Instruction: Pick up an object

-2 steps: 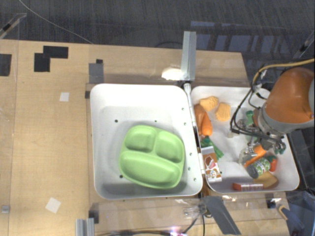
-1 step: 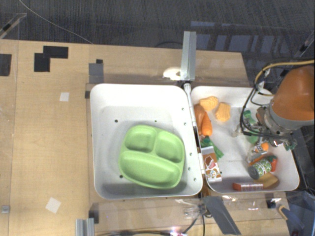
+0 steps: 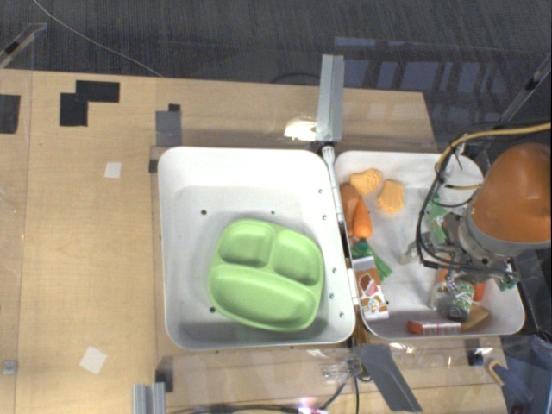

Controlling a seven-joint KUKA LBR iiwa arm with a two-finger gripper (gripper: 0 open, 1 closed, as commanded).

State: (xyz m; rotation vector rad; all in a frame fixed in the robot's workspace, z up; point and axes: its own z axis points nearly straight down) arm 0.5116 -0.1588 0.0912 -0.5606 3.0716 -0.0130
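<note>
Camera view: arm (image 3: 517, 198) in from the right, low over the near right corner of the right bin (image 3: 405, 166). Hand (image 3: 457, 293) down among the clutter there, right above a crumpled shiny packet (image 3: 454, 301). Can't tell how wide the hand is, nor whether anything is caught in it; wrist and cables in the way. Candidates all in that bin: packet under the hand, red bar (image 3: 431, 326) just beside it near the front wall, carrot (image 3: 360, 218) and two orange pieces (image 3: 379, 190) toward the far left, small box (image 3: 372, 293) by the divider. Left bin (image 3: 185, 188) with a green tray (image 3: 267, 274), well apart. Risks, as a guess: slick, crinkled packet slipping out on the lift; crowding near the wall blocking a clean close; neighbours dragged up and dropped.
</note>
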